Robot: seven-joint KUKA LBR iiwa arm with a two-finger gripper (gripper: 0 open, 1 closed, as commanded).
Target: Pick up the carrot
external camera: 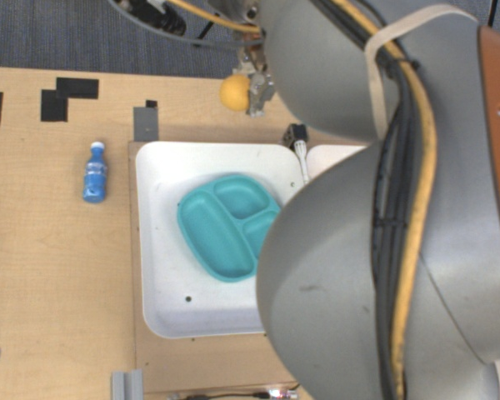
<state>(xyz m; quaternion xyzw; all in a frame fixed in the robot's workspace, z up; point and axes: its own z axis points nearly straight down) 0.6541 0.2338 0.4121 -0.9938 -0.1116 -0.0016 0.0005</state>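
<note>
Grey arm (383, 248), 1 teal tray (227, 236), 1 blue bottle (95, 173)

One white bin (154, 248) is seen whole at the centre of the frame, and a corner of a second white bin (337, 155) is seen to its right, so two bins are counted. One teal divided tray (225, 227) is counted inside the first bin, with three compartments. One blue bottle (95, 172) is counted at the left, and one yellow round object (233, 93) at the upper centre.
</note>
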